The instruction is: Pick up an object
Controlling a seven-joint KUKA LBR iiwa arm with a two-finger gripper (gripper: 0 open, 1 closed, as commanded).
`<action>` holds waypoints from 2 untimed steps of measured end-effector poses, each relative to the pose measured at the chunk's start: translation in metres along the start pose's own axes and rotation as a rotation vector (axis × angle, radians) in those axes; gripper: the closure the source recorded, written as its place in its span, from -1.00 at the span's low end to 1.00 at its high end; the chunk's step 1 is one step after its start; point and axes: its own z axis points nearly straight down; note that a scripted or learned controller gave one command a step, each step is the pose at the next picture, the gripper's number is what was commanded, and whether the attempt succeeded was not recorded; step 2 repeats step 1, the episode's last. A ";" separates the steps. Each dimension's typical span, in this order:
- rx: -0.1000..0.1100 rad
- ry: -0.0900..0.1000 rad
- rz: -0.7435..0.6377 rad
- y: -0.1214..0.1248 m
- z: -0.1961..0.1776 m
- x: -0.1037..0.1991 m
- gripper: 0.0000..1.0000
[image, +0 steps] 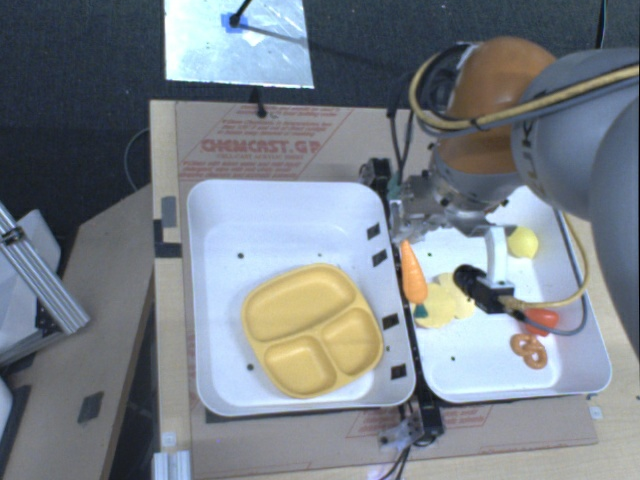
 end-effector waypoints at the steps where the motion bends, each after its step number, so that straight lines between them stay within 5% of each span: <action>1: 0.000 -0.001 0.000 -0.016 0.009 0.047 1.00; 2: 0.000 -0.001 0.000 -0.016 0.009 0.047 1.00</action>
